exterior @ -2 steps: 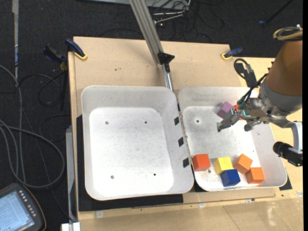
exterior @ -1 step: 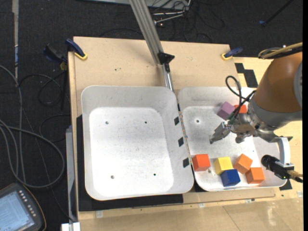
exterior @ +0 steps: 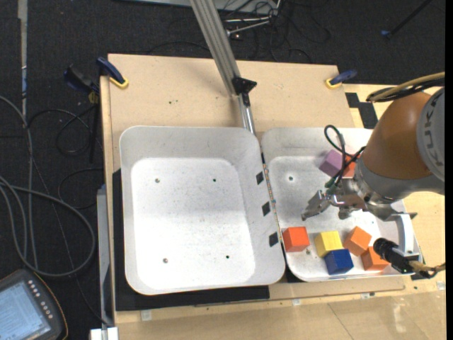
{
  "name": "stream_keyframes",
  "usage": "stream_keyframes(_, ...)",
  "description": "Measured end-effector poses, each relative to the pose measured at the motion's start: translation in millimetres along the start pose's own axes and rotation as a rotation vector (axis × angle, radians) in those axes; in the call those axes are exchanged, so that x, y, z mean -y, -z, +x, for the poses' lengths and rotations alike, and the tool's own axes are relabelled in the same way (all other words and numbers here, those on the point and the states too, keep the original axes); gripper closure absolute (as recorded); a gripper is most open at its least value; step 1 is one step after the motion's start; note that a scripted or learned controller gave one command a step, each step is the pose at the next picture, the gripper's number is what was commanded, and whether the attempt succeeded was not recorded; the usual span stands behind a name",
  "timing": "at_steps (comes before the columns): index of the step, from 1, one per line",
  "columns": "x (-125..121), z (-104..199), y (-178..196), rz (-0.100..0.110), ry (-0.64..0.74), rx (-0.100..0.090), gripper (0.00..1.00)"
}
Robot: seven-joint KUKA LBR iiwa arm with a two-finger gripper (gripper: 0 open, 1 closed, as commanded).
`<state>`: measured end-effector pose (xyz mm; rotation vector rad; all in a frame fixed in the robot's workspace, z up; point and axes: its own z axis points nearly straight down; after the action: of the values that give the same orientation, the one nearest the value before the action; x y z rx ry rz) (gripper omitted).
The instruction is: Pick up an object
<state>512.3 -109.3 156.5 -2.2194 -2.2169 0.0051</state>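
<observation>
Orange, yellow and blue blocks crowd the right bin's [exterior: 283,154] near edge from where I'm watching: orange cube [exterior: 296,239], yellow one [exterior: 328,243], blue one [exterior: 339,261], plus two more orange blocks [exterior: 359,239] [exterior: 374,259] toward the near right corner. A purple block [exterior: 331,163] sits by the far right side, half under the arm [exterior: 403,147]. My gripper [exterior: 320,204] hangs mid-bin, holding nothing I can see, fingers slightly apart. The orange cube lies just nearward of it.

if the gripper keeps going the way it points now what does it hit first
The gripper points down and toward the left in the camera view, so probably the bare floor of the right white bin, above the orange cube. Depth is unclear.
</observation>
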Motion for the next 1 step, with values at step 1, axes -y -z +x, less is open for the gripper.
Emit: stream_keyframes(1, -5.5, -5.9, -48.4, 0.0, 0.0, 0.0, 0.0)
